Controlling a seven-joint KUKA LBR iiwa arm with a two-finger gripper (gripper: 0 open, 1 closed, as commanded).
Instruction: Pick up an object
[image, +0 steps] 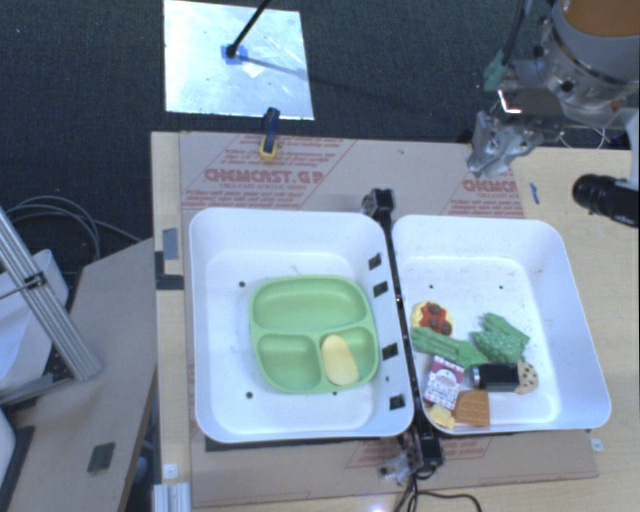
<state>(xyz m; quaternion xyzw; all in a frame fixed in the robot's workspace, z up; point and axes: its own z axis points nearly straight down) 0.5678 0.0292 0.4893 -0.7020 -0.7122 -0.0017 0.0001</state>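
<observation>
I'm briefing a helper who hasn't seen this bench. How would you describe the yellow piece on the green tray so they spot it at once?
Start at the left shallow white bin, which holds a light green divided plastic tray. In the tray's lower right compartment lies a pale yellow oval piece. It is the one thing on that tray; the other small items lie clustered in the right white bin.
</observation>
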